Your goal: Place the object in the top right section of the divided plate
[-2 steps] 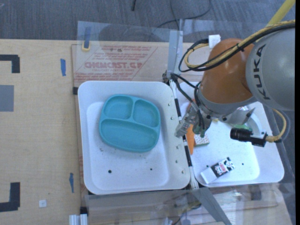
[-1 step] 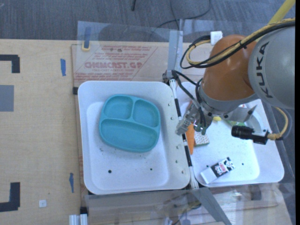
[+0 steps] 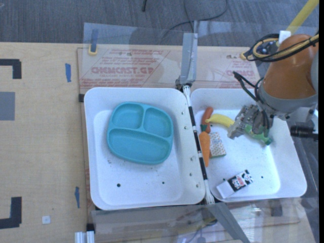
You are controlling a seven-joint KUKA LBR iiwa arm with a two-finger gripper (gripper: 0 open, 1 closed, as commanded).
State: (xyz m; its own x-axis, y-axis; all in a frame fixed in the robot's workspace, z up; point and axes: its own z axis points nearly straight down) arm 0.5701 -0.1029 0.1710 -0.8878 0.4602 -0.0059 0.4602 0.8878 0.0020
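Note:
A blue divided plate (image 3: 140, 133) lies in the left bin (image 3: 96, 110), with two small sections along its far side and one long section nearer the front. My gripper (image 3: 249, 125) hangs low over the right bin (image 3: 288, 181), near its far right part. A green object (image 3: 262, 136) lies right at the gripper's lower right side, partly hidden by it; whether it is held I cannot tell. The orange band of the arm (image 3: 288, 70) fills the space above.
The right bin also holds a yellow banana (image 3: 221, 119), an orange carrot (image 3: 204, 147), a small reddish piece (image 3: 207, 115), a speckled beige block (image 3: 218, 145) and a black-and-white carton (image 3: 236, 183) near the front. A raised divider (image 3: 195, 140) separates the bins.

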